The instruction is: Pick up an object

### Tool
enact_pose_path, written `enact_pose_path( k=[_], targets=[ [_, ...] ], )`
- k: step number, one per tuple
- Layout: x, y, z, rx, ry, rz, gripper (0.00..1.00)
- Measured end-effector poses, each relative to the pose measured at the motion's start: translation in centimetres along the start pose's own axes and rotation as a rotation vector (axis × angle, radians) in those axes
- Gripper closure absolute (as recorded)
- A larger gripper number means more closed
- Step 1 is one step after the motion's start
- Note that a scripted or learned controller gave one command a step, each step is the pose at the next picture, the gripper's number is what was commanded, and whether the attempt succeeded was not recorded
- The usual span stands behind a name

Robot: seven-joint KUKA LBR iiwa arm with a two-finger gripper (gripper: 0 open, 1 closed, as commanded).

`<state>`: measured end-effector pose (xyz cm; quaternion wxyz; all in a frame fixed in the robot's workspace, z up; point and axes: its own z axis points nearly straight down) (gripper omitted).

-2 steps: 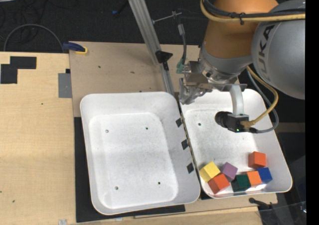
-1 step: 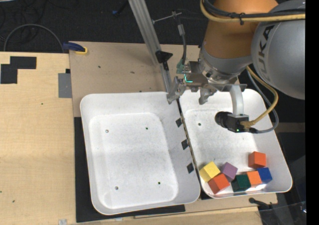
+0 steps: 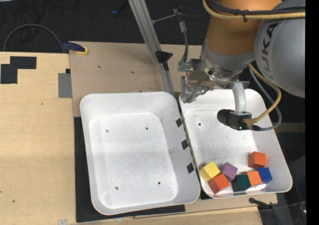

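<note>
Several small coloured blocks lie clustered in the near corner of the right bin: a yellow block, a purple block, a red-orange block, a green block, an orange block, a blue block and a red block. My gripper hangs over the far left corner of that bin, well away from the blocks. Its tip is dark and blurred against the bin rim.
The left bin lies beside the right one, with black clips along their shared rim. A slanted aluminium bar rises just left of the gripper. A black device with cables hangs from the arm over the right bin.
</note>
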<state>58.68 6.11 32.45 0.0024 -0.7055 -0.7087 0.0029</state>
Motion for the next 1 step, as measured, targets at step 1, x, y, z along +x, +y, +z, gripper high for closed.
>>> enact_pose_path(
  k=[1],
  targets=[
    [0.02,-0.01,0.05,0.001,-0.001,-0.001,0.0]
  ],
)
